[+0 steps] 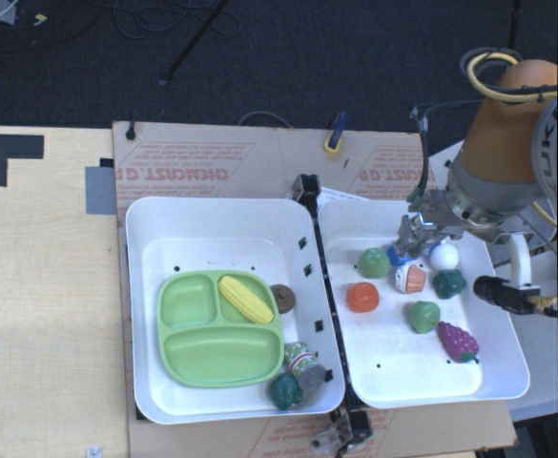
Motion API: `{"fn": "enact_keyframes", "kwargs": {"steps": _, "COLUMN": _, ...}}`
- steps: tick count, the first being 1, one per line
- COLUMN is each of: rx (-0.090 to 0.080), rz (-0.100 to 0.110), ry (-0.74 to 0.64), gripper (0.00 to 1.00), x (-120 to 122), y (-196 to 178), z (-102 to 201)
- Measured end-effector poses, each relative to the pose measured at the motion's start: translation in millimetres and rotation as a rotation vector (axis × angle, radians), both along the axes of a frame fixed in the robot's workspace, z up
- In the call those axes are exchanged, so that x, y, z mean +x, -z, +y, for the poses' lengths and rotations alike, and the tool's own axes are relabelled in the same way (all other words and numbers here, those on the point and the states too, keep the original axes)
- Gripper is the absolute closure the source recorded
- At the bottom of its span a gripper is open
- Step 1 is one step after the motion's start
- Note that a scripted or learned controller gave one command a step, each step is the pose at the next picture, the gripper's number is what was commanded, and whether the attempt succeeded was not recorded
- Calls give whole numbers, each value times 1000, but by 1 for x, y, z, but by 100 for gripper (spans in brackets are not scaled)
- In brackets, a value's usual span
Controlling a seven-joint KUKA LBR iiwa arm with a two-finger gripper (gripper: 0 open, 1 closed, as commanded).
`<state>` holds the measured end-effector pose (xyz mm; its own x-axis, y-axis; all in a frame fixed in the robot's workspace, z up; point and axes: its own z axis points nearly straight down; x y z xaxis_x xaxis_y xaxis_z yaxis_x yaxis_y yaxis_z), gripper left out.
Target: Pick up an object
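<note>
Gripper [414,239] sits low in the right bin [507,375]; whether it is parted or clamped cannot be told. Directly beneath lies a small white-and-red object [411,278], a white ball [444,255] just beside. Nothing visibly lifted; pick-up judged outstanding.

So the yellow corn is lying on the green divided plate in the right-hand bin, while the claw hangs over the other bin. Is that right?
Not quite. The camera view shows the yellow corn lying on the green divided plate in the left-hand bin, not the right-hand one. The claw does hang over the other bin, the right one.
</note>
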<state>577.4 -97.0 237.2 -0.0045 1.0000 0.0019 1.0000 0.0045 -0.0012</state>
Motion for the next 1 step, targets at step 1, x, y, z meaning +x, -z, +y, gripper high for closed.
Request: {"fn": "enact_keyframes", "kwargs": {"steps": 1, "rx": -1, "rz": 1, "ry": 1, "gripper": 100, "x": 18, "y": 1, "z": 52}}
